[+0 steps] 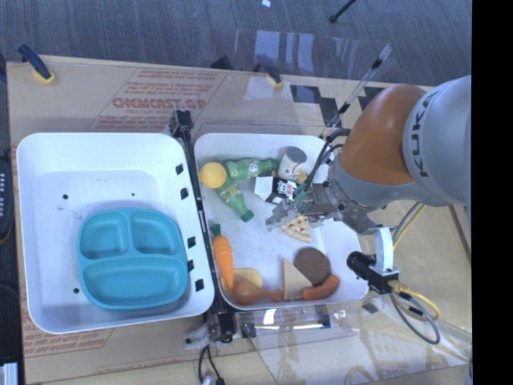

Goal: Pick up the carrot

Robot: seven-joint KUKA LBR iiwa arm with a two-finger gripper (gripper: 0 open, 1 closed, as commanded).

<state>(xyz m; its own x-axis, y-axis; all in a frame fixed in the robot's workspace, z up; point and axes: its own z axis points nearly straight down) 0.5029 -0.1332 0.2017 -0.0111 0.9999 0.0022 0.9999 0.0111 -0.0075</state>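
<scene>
On my screen the left bin [32, 215] holds a blue divided plate [132, 257]. In the right bin [264, 141] I see the carrot [224, 261] lying along the left wall near the front, beside a yellow lemon [212, 175] and green bottles [240, 184] further back. A brown patty [311, 264] and sausage [319, 288] sit front right. The tool [287, 212] hangs over the bin's middle, well apart from the carrot; I cannot tell how its fingers stand

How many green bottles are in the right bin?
2: one bottle lies along the bin's far side, the other bottle slants just below it beside the lemon. The arm may hide more.
</scene>
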